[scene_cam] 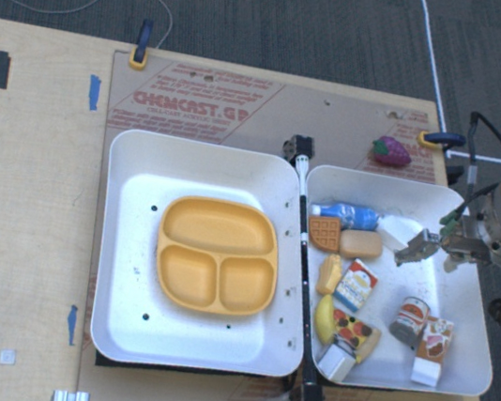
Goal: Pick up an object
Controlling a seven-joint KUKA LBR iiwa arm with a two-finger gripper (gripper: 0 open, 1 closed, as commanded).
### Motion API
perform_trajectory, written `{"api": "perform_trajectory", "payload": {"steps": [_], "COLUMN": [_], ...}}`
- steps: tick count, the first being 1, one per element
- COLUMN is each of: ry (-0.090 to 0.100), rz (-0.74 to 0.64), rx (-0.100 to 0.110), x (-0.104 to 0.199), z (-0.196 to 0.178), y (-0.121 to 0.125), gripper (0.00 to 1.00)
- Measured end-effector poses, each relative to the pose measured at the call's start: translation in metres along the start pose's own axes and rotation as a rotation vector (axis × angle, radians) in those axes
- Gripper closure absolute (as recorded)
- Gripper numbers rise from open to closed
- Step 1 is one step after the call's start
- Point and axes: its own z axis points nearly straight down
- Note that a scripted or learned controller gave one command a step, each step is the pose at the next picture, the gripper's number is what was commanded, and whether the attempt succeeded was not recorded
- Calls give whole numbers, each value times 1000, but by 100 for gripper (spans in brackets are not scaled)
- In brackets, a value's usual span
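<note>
From my remote station I watched the gripper [435, 247] hang over the right bin [477, 323], near its back right corner, its fingers spread and grasping nothing. The bin's objects lay mostly along its left wall: a blue packet [348, 214] at the back, a waffle [324, 232] and a tan block [360, 245] just in front of it, then a yellow piece [329, 275], a small carton [356, 288], a banana [325, 320] and a pizza box [352, 333]. A can [409, 320] and a second carton [432, 350] sat near the front right corner, apart from the gripper. The left bin [123, 221] carried a yellow divided plate [217, 255] at its middle. A toy strawberry [391, 152] lay on the board [191, 99] behind the right bin.
</note>
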Motion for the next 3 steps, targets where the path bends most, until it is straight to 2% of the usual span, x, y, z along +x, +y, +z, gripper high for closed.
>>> {"api": "perform_trajectory", "payload": {"steps": [1, 2, 3], "ry": [-2, -6, -9], "rz": [1, 2, 4], "rx": [-11, -18, -25], "x": [28, 66, 65], "z": [93, 101, 89], "y": [6, -22, -20], "gripper": [0, 0, 100]}}
